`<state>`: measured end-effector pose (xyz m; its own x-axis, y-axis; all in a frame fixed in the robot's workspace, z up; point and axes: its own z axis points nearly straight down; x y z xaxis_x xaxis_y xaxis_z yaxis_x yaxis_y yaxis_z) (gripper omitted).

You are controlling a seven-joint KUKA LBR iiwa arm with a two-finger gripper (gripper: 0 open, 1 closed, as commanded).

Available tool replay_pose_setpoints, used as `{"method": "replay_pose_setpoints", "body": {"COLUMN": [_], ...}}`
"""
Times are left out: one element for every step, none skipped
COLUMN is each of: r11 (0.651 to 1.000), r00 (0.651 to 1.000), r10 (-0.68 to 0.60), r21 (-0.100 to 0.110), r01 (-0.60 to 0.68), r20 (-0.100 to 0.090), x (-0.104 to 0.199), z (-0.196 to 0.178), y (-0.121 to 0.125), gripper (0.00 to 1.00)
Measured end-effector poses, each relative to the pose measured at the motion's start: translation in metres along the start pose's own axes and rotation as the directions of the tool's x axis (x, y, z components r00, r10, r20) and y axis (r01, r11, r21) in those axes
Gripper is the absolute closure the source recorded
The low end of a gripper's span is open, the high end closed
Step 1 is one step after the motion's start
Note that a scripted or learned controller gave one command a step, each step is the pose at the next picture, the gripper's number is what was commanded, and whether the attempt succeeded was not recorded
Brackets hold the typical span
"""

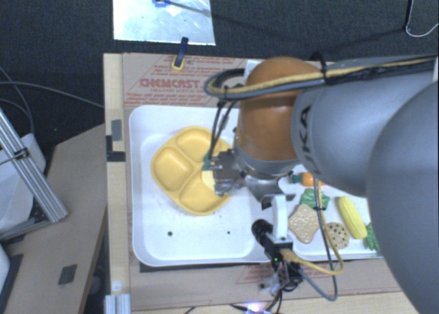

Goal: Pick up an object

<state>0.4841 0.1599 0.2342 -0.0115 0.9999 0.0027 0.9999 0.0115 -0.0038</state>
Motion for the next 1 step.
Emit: {"method": "replay_pose_setpoints", "body": {"r11": [1.000], "r00": [1.000], "r10": [0.007], "r21": [-0.022], "r01": [-0.007], "r20": [-0.004], "x": [-0.0186], "z": [-0.1682], "y": [0.0033], "gripper": [1.00]}}
